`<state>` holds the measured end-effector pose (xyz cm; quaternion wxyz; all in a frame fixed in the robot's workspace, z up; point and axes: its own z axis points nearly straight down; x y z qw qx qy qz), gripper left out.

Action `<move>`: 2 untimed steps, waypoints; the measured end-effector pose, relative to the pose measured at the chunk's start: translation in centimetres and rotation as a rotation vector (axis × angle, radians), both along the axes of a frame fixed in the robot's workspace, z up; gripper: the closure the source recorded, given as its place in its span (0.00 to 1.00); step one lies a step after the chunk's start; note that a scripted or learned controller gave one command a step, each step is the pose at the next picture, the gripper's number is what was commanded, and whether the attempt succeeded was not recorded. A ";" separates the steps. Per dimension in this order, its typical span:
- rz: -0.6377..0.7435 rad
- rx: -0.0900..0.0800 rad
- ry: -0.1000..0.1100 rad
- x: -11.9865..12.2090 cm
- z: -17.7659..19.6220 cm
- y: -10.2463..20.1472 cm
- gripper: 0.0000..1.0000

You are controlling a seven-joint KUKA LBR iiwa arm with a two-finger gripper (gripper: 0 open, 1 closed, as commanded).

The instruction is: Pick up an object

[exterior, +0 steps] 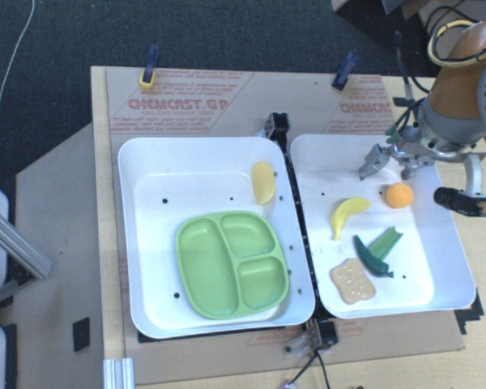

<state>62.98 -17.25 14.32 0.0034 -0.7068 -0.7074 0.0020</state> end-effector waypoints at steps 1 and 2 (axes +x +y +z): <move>-0.001 0.000 -0.001 -0.1 -5.4 0.1 0.00; 0.000 -0.002 -0.008 0.1 -3.9 0.1 1.00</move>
